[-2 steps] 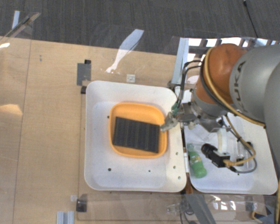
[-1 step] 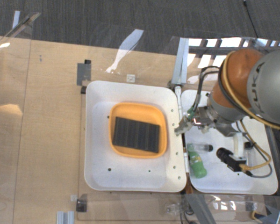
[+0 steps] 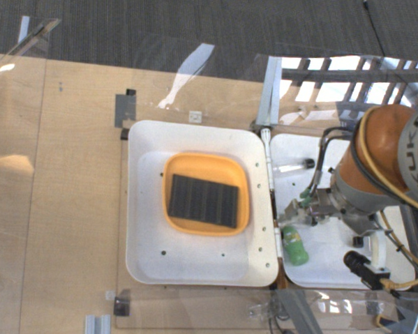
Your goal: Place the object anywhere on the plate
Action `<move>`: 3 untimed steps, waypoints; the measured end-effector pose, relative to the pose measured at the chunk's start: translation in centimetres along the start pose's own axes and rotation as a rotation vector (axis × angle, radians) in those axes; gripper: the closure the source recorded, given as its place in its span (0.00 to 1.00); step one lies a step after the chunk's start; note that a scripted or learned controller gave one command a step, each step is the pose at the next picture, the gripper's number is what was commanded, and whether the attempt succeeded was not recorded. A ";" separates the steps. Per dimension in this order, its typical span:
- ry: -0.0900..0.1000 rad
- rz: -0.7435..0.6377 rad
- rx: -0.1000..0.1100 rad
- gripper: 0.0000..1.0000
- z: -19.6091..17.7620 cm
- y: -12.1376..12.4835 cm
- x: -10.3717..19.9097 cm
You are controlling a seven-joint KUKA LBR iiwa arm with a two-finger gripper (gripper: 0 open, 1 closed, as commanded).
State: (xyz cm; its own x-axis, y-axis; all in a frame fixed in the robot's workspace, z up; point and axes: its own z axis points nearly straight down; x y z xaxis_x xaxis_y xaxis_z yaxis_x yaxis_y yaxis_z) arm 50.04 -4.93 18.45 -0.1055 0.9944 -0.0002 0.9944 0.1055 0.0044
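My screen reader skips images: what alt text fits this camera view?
A grey and orange robot arm reaches over the right white bin, beside a green object lying at the bin's left edge. The left bin holds an orange plate with a dark ridged centre.

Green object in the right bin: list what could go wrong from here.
1. The green object lies against the right bin's left wall, so a grasp may be cramped.
2. The gripper sits just above it, and could nudge it.
3. The orange plate holds a dark ridged insert; the object might roll.
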 end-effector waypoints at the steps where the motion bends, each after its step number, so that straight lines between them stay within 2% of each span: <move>1: 0.000 -0.003 -0.004 1.00 -1.0 0.2 0.1; 2: 0.000 -0.041 0.001 1.00 3.9 -1.8 -5.4; 3: -0.001 -0.012 0.000 1.00 6.8 -2.7 -13.3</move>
State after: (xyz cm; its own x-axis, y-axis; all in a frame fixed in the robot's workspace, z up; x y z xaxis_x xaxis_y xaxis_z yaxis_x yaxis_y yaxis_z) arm 48.83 -18.47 11.68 -0.1177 0.9930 -0.0017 0.9930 0.1177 0.0041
